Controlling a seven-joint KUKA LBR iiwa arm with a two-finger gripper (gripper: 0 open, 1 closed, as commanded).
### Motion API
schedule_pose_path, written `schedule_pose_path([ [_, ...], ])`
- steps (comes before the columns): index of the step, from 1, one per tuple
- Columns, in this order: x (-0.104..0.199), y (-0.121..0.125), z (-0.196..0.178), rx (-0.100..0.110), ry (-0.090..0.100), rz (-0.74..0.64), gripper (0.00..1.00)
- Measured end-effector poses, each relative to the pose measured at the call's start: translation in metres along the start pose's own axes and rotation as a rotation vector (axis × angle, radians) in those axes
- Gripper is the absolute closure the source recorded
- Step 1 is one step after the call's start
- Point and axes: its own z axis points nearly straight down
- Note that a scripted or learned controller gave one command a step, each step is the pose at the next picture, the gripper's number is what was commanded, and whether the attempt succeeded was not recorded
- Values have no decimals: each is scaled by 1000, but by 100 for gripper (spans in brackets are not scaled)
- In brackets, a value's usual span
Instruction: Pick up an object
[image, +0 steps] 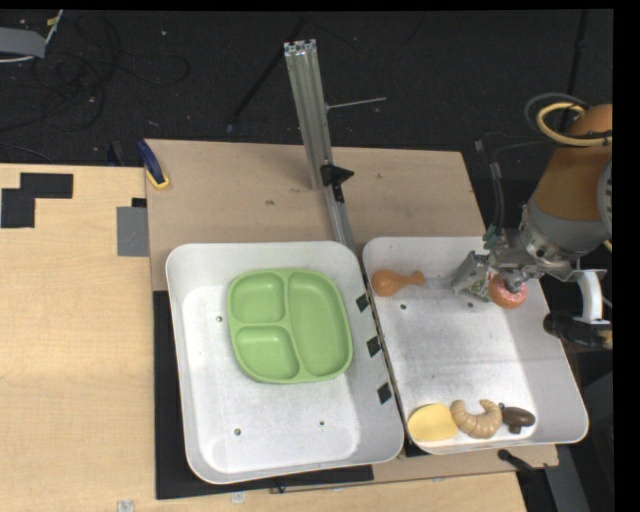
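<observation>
Brown counter (250, 190), right-hand shallow white bin (450, 350): my jaws sit at its far edge over a small pink-red round object (509, 293); their state I cannot tell. Nothing lifted yet.

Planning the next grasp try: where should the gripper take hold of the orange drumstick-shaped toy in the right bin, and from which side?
Probably the narrow neck of the orange toy, just right of its round bulb. It lies flat with its long axis running left-right, so come straight down with the fingers closing across the neck. The right bin is bare around it, though the bin's left wall is close to the bulb.
</observation>
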Motion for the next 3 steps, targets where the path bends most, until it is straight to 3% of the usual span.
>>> schedule_pose_path([
  [1,-6,2,62,2,1,1,0],
  [2,-6,4,83,-10,-2,1,0],
  [3,-7,3,76,-5,-1,3,100],
])
